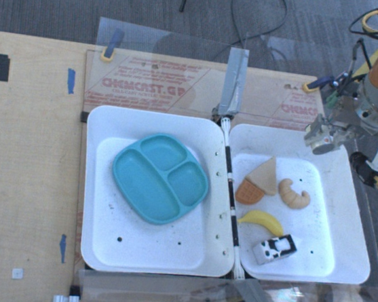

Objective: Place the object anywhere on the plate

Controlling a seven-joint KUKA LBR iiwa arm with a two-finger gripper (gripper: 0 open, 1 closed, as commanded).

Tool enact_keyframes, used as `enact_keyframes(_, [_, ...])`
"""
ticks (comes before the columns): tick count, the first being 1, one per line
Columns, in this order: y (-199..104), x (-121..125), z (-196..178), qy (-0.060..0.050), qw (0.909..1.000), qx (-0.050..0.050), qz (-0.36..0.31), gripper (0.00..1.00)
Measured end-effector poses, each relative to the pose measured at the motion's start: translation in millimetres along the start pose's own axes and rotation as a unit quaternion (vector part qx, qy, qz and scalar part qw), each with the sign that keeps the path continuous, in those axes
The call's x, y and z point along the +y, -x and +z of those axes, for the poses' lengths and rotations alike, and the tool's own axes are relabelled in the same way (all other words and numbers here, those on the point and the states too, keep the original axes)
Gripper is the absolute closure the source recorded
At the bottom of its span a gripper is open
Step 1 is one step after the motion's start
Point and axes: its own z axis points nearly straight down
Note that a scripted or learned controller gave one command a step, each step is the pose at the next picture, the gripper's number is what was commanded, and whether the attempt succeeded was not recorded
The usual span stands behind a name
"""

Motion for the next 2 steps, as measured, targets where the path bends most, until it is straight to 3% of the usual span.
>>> enact_keyframes(1, [-101.7,-50.2,46.5,-0.002,0.9997,0.001,-0.026,1.0])
enact_keyframes(2, [-201.6,-38.8,-16.9,0.0,0.9977,0.001,-0.067,1.0])
